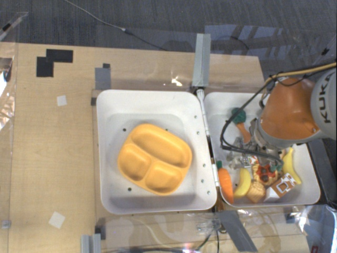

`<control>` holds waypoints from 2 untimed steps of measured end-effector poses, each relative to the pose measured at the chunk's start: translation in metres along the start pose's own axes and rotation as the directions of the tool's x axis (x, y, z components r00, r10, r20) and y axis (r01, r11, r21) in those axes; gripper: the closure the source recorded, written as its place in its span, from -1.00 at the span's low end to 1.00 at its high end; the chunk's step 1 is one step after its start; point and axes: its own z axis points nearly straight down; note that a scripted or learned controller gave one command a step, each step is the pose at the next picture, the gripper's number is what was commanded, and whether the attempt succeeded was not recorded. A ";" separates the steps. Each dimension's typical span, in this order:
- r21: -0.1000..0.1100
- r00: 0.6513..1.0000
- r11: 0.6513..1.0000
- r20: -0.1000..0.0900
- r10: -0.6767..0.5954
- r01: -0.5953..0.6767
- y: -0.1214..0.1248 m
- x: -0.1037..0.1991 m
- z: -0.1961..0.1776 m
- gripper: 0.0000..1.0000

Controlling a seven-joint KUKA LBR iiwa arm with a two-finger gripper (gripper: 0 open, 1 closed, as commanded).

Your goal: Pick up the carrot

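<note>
An orange carrot (225, 183) with a small green top lies along the left wall of the right bin (216, 109), near its front corner. A second orange piece with a green top (241, 124) lies farther back in the same bin. My gripper (253, 153) hangs low over the middle of the right bin, under the arm's orange band (287, 114). It sits to the right of the front carrot and a little behind it. Nothing can be seen held in it.
A yellow banana (242, 182) lies just right of the carrot, with a brown item (256, 192) and other toy foods beside it. Another banana (290, 165) lies near the bin's right side. The left bin (105, 141) holds a yellow compartment plate (154, 158).
</note>
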 end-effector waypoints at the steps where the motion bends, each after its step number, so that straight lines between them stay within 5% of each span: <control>1: -0.006 1.000 1.000 -0.012 -0.019 0.019 0.065 -0.037 -0.085 1.00; 2: 0.004 0.999 0.999 -0.009 0.053 -0.053 -0.027 -0.012 -0.183 1.00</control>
